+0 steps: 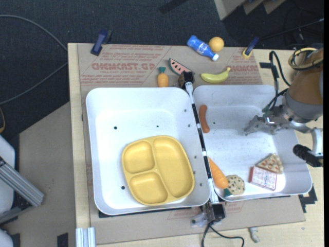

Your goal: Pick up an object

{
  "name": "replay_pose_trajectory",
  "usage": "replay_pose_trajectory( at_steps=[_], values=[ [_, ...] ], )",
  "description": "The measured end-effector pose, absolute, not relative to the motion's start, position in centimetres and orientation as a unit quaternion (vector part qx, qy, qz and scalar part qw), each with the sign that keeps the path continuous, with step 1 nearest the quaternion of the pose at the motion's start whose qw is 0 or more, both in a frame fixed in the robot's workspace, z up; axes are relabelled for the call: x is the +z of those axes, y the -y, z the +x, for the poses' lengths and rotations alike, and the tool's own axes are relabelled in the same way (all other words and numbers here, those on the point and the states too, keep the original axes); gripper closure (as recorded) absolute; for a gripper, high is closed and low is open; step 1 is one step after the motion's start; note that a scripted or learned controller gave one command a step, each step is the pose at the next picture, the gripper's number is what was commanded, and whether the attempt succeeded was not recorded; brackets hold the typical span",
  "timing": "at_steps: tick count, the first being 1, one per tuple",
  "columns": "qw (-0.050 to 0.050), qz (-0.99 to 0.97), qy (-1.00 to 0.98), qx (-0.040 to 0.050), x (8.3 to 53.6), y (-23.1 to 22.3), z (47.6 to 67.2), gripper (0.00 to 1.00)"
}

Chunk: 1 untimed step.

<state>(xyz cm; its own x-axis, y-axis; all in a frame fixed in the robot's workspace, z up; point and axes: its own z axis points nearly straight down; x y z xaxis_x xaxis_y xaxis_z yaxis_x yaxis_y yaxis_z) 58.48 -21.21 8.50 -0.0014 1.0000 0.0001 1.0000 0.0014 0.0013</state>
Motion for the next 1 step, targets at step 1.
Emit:
replay_pose_trajectory(
  at_steps=[1],
  values=[
    [0.0,0.708,-0.707,-0.0003,12.26,22.42,51.48,0.0]
  ],
)
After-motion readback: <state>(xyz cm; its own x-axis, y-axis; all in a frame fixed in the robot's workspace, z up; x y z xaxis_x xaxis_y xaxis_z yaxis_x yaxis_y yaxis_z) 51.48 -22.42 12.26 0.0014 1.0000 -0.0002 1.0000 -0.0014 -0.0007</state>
